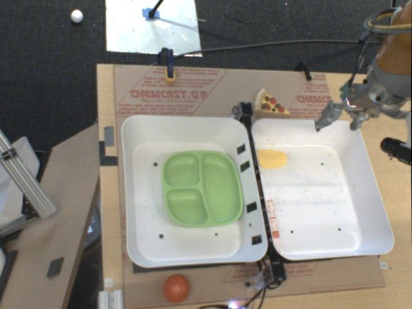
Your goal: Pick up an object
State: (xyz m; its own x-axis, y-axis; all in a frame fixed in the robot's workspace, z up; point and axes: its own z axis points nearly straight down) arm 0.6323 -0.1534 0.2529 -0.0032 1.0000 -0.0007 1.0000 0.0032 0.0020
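Toward the left, in the left bin (145,140), we see a pale green divided plate (202,188), stiff and slick, best pinched at its raised rim. Against the right bin's (360,172) near-left wall lies a small yellow piece (272,159), flat, likely light. Farther right, our gripper (342,115) hovers over the back rim, fingers apart, holding nothing.

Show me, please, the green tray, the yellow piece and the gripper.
green tray (222,184): camera view, its right compartment.
yellow piece (271,159): camera view, its middle.
gripper (339,118): camera view, midway between its fingertips.

green tray (203,187), yellow piece (273,159), orange ball (176,288)
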